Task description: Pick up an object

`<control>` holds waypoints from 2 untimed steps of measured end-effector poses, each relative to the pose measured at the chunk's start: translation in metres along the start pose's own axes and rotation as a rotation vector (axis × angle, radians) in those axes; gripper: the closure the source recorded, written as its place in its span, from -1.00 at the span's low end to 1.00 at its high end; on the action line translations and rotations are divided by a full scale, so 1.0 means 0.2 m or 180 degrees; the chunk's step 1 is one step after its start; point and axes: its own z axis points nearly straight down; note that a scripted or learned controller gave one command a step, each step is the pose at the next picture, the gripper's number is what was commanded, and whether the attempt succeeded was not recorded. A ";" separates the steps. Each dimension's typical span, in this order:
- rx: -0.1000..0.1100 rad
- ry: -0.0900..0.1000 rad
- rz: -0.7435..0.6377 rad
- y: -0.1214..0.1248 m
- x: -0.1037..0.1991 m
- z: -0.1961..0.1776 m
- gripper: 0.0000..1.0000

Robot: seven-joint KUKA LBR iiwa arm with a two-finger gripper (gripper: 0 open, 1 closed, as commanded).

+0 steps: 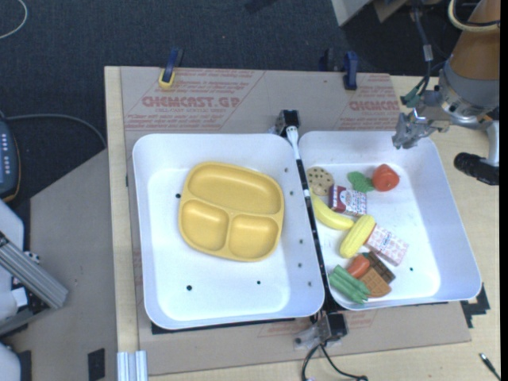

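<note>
Tomato (386,177) lies just below the pincer (405,137).

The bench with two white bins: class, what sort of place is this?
Probably a robotics lab test bench: a robot arm's gripper over the right bin, toy food such as a banana, and a clamped board.

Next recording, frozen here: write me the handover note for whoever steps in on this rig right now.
Tool: hovering at the far edge of the right bin, nothing seen in it; finger state cannot be told.
Things: all toys lie in the right bin: tomato, cookie, banana, corn cob, pink packet, green pods.
Left bin holds a yellow divided plate.
Done: no pick yet.
Left: choose an object, descend, grasp, lift. The tomato lies nearest the tool.
</note>
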 end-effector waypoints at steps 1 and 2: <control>0.0009 0.0004 -0.0004 0.01 0.00 -0.14 1.00; 0.0035 0.0018 -0.0009 -0.21 0.19 -0.18 1.00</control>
